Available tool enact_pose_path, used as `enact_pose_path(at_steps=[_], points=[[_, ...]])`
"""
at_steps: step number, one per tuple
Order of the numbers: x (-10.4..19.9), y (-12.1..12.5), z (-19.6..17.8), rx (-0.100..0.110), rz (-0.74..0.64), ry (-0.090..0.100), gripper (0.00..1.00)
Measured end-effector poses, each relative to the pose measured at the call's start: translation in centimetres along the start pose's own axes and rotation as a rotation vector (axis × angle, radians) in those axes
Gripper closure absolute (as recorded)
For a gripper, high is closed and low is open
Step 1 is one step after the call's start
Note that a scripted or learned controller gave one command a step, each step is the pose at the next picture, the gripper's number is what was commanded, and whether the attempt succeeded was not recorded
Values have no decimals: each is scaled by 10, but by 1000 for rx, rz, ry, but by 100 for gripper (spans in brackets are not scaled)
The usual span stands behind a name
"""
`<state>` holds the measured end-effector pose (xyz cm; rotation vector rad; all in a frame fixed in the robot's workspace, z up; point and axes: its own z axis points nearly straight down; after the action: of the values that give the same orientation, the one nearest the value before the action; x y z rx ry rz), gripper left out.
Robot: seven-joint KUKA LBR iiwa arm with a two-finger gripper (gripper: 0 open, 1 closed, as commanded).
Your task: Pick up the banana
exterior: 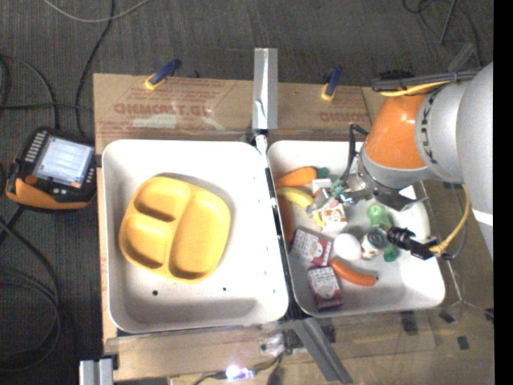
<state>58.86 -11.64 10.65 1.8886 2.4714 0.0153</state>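
The banana lies in the right bin near its left wall, yellow and partly covered by a small white packet. An orange carrot sits just behind it. My gripper hangs low over the upper middle of that bin, just right of the banana, below the orange wrist band. The clutter and the wrist hide its tips.
In the right bin there are also two red cartons, a white egg, a second orange piece and green items. The left bin holds a yellow divided tray. A pendant lies far left.
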Motion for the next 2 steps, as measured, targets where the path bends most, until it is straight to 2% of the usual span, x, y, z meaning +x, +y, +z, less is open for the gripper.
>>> enact_pose_path(at_steps=[1,2], points=[[78,45,-77,29,73,18,100],[59,33,-98,29,81,18,100]])
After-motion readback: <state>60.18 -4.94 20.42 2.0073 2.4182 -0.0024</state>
